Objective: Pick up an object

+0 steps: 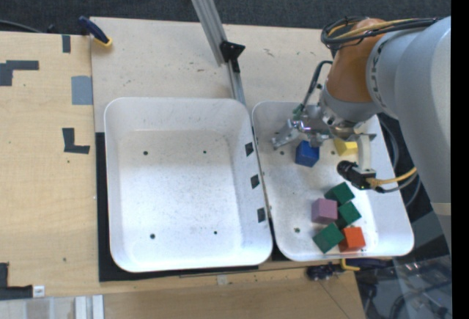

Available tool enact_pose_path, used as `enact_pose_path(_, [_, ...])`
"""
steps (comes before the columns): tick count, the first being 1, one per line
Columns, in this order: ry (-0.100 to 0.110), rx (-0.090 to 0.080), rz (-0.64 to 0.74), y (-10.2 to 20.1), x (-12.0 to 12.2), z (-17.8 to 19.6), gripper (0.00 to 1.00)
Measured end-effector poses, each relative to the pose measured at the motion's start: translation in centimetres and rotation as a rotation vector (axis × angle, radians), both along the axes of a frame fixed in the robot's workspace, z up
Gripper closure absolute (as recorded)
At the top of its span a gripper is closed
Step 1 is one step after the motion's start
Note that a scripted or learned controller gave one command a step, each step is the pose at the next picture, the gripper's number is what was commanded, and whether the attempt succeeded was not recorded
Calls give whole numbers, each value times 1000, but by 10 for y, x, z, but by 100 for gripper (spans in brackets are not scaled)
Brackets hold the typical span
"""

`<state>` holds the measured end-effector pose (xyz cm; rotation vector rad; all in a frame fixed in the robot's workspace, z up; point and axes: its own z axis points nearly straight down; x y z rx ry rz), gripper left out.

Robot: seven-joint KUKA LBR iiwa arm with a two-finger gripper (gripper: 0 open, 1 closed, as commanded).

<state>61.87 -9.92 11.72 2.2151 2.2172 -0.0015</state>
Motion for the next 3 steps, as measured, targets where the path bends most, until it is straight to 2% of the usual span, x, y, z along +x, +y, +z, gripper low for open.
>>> enact_pose_path(1, [-14, 1, 1, 0, 5, -2, 0])
enact_pose_path(2, [-16, 0, 3, 1, 6, 8, 100])
enact_pose_path(3, [0, 6, 2, 10, 8, 67, 100])
